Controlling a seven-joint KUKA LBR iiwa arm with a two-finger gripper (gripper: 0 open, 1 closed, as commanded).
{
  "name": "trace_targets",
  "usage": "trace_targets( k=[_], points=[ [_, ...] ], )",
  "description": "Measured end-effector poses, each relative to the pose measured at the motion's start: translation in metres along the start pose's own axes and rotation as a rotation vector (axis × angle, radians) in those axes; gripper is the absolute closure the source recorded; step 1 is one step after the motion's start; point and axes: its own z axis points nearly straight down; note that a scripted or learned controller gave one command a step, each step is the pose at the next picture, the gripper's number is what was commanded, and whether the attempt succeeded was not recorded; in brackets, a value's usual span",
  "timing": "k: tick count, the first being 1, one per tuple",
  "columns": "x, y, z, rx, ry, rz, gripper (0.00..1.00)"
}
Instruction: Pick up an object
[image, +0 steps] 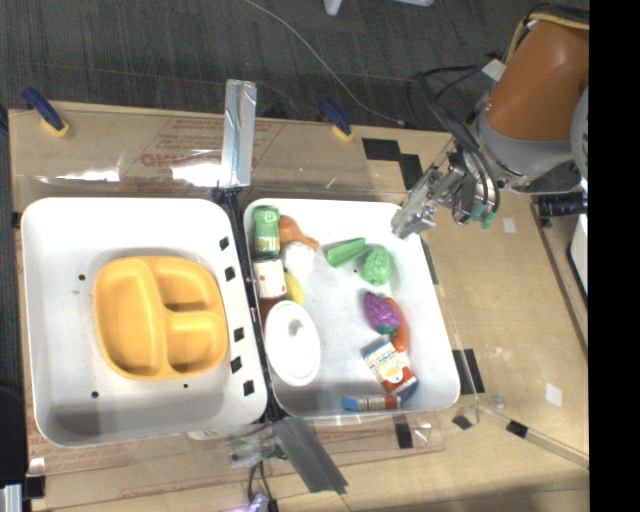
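My gripper (412, 218) hangs above the right bin's far right corner, with nothing seen between its fingers. The right bin (435, 300) holds several items: a green-capped bottle (266, 262) along its left wall, an orange toy (293, 232), a white round lid (294, 342), a green pepper-like piece (346, 251), a green leafy piece (377, 266), a purple piece (381, 312), a small red and blue carton (389, 367) and a blue marker (370, 403) by the near wall.
The left bin (50, 300) holds a yellow divided tray (160, 316). A silver taped post (239, 130) stands behind the gap between the bins. Blue clamps (46, 110) sit on the bench's far edge.
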Motion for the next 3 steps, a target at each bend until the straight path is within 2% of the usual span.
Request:
trace_targets(
  k=[1,2,3],
  points=[
    [0.076,-0.008,0.033,0.001,0.006,0.072,1.00],
    [0.020,-0.013,0.014,0.001,0.003,0.178,1.00],
    [0.128,-0.008,0.038,0.001,0.006,0.412,1.00]
  ],
)
